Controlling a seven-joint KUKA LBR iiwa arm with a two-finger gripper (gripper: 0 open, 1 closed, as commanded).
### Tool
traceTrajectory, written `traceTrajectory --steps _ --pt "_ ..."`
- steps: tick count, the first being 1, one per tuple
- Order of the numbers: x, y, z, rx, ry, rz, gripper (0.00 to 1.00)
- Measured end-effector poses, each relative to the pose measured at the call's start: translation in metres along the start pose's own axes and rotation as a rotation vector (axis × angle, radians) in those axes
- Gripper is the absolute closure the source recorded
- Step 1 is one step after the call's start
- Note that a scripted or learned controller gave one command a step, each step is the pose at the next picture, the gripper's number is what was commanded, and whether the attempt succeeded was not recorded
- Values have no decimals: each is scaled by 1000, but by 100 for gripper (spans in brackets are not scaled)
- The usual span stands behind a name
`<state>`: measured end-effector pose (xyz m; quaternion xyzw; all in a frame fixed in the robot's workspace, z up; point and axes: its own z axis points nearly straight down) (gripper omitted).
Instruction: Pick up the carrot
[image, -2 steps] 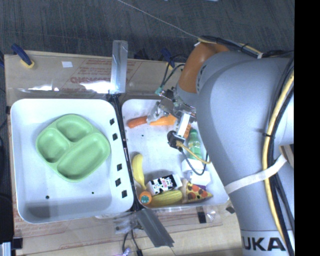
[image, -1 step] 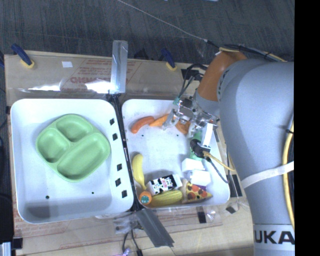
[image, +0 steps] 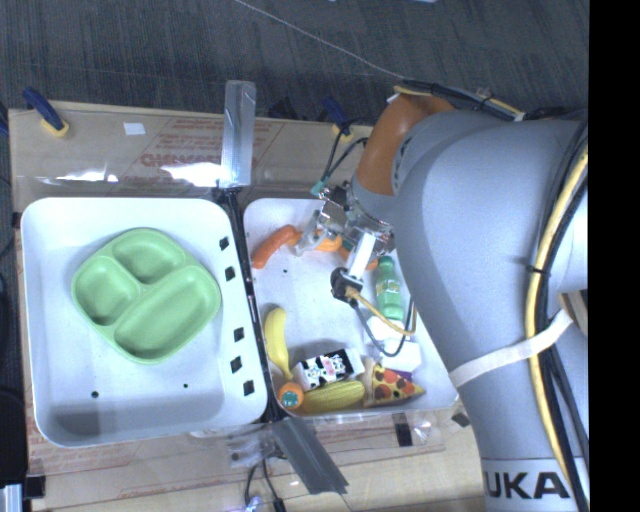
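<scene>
Looking at the right bin (image: 262, 300), we see a pizza slice (image: 392, 382), cow-print block (image: 326, 369), bananas (image: 275, 338) and green bottle (image: 389, 288); farther back, the carrot (image: 273, 245) lies beside the gripper (image: 325, 232), jaw state unclear. The left bin (image: 40, 300) holds a green divided plate (image: 146, 292).

We see an evenly lit, fairly bright scene with a cool, slightly bluish cast. The two white bins (image: 60, 400) look a little washed out, and glare shines on the clear plastic sheet (image: 150, 170) just behind the left bin. A soft grey shadow lies in that bin's near corner, with a faint one under the green plate (image: 145, 295) inside it. The picture is grainy and soft; small toys in the right bin look blurred.
</scene>
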<state>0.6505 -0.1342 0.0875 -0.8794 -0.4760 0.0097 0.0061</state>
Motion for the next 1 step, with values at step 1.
traceTrajectory --steps 1 --pt "4 0 -10 -5 3 -11 100"
